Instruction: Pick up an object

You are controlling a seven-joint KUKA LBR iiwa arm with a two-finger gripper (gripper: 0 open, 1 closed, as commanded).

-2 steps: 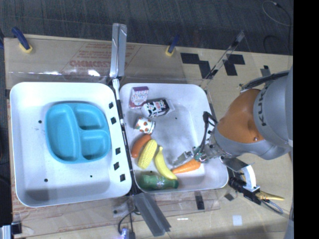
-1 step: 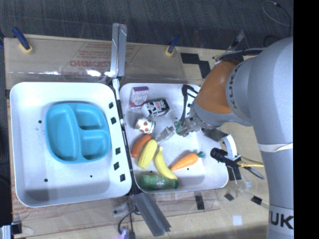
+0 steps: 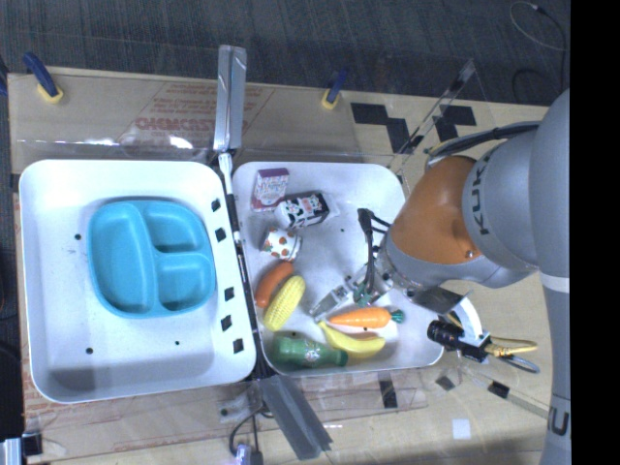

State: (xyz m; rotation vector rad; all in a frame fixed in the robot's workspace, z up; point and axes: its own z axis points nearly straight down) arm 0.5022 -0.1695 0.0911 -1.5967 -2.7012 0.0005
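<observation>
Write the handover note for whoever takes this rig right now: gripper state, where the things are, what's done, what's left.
Gripper: low in the right bin, just above the carrot; whether it grips anything cannot be told from this view.
Right bin: carrot lying on the banana, corn cob beside an orange sausage-shaped toy, green bottle at the near wall, small spotted cup, milk carton and purple packet at the far end.
Left bin: blue divided tray.
Done: arm lowered among the items.
Left: no object is seen lifted yet; secure one and raise it.
</observation>
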